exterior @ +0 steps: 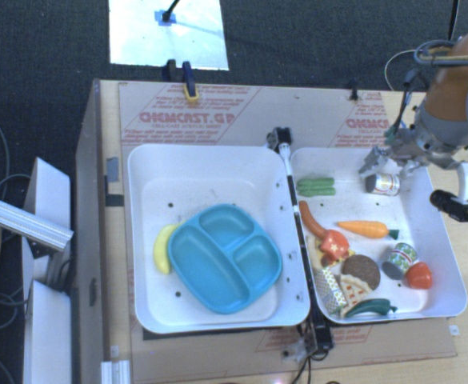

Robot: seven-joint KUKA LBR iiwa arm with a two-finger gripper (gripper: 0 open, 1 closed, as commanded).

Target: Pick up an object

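A grey arm with an orange band (458, 70) is seen reaching in from the right, and its hand (392, 160) is placed over the far part of the right shallow white bin (450, 250). A small silver-and-white can lying on its side (383, 184) is found just below the hand; whether it is touched or gripped cannot be told, nor whether the hand is released or clenched. Near the can, a green bean pod (316, 186) is laid against the bin's left side. Closer to the camera, an orange carrot (365, 229), a long red sausage (314, 221) and a red pepper-like piece (334, 246) are grouped in the middle. A round brown cookie (362, 271), a slice of pizza (357, 291), a dark green chilli (370, 308), a small printed can (399, 258) and a red tomato (418, 275) are crowded at the near end. In the left white bin (150, 174), a blue divided plastic tray (224, 257) is set, with a yellow banana (163, 250) tucked just beside its left edge. Both bins are borne by the cardboard-covered bench (218, 110).
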